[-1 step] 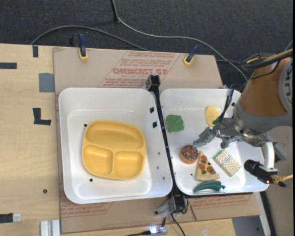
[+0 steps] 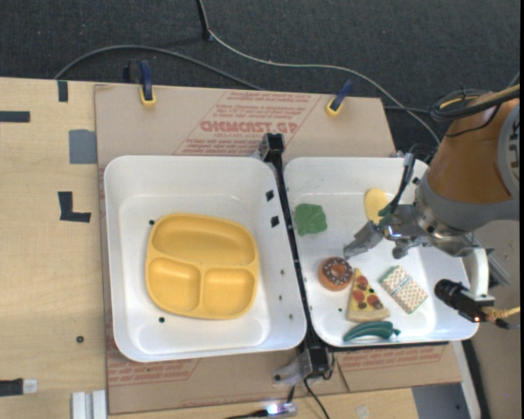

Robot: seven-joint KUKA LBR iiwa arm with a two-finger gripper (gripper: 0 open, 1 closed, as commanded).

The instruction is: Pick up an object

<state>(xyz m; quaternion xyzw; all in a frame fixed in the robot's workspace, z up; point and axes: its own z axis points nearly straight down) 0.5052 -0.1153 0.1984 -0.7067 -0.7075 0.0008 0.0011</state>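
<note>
The right bin holds several toy foods: a green leafy piece, a yellow piece, a brown donut, a pizza slice, a white-and-green patterned block and a green pod. My gripper hangs over the middle of this bin, just below the yellow piece and above-right of the donut. Its fingers are spread apart, and I see only bin floor between them. The arm's wrist hides the bin's right side.
The left bin holds a yellow divided plate. A black divider runs between the two bins. Cardboard lies under both bins, held by clamps at the back. Cables cross the dark floor behind.
</note>
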